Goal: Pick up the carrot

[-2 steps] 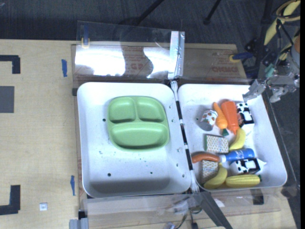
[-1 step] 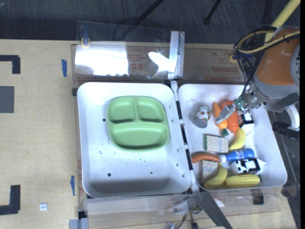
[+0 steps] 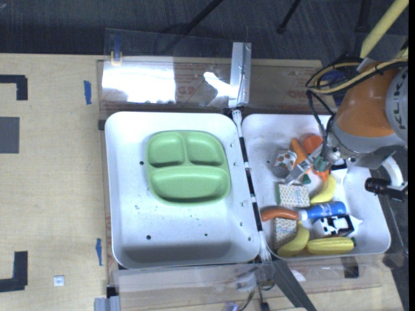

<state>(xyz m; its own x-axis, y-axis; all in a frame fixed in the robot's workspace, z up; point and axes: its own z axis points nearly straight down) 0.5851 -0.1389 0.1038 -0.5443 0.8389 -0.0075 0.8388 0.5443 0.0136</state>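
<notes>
Carrot [image 3: 299, 150]: an orange piece is seen in the upper middle of the right bin [image 3: 373, 229], lying at a slant, with a second orange patch just to its right near the arm.

In the camera view, two white bins are set side by side in the middle of the frame. The left bin [image 3: 130, 173] is occupied by a green divided plate [image 3: 188, 165], which lies flat toward the bin's upper half. The right bin is crowded: a grey crumpled item [image 3: 284, 162] is found just left of the carrot, a patterned square packet [image 3: 294, 194] below it, a red sausage [image 3: 281, 212] further down at the left, a blue bottle [image 3: 324, 211] beside it, a black-and-white item [image 3: 337, 225] to the lower right, and yellow bananas [image 3: 314, 243] along the bottom edge.

The arm [image 3: 373, 112] is seen entering from the right of the frame, its orange band over the bin's upper right corner. The gripper [image 3: 321, 164] is lowered among the items just right of the carrot. Whether it is spread or closed cannot be told, as it is hidden by the wrist and clutter. The carrot is not seen to be held.
</notes>
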